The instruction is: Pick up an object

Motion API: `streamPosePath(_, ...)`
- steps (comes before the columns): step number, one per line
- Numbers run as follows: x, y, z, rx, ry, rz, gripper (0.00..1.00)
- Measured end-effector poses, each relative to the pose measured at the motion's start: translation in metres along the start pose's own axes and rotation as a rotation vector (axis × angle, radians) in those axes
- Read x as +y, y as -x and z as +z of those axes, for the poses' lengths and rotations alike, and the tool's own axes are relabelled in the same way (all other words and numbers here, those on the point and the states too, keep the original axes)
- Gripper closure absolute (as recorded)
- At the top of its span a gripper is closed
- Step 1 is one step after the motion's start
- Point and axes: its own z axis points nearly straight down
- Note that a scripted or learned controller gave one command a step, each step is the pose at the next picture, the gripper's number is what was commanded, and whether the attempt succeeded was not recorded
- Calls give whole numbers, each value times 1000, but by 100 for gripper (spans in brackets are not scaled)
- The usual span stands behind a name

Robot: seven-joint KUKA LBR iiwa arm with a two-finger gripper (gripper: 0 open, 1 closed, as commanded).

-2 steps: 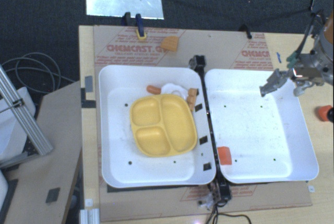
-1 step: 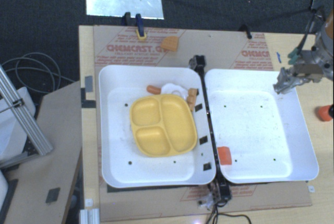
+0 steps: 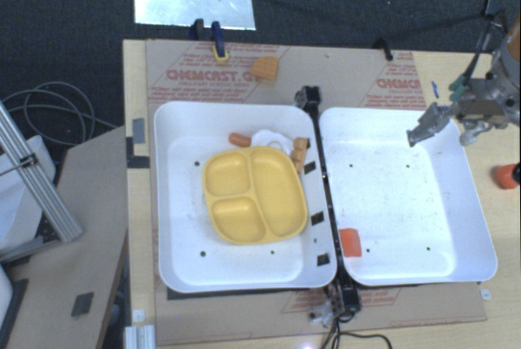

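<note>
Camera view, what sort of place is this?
Probably a robotics lab test bench: two shallow white bins side by side on a board, toy-like props such as a yellow divided plate, and an arm's tool over the right bin.

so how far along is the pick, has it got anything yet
Nothing looks picked yet. The gripper sits at the right bin's upper right with nothing visible between its fingers. The orange block lies in that bin's lower left corner; the yellow tray is in the left bin.

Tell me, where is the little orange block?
The little orange block sits in the right bin, in its near-left corner, right beside the divider between the two bins and across from the yellow tray in the left bin.
</note>
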Motion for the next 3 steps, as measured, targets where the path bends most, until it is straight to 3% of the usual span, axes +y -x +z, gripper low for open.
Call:
streamPosePath(1, -27, -56, 52, 3, -10, 0, 0)
streamPosePath(2, -30, -100, -8, 3, 1, -1, 0)
streamPosePath(3, -31, -97, -5, 2, -3, 5, 0)
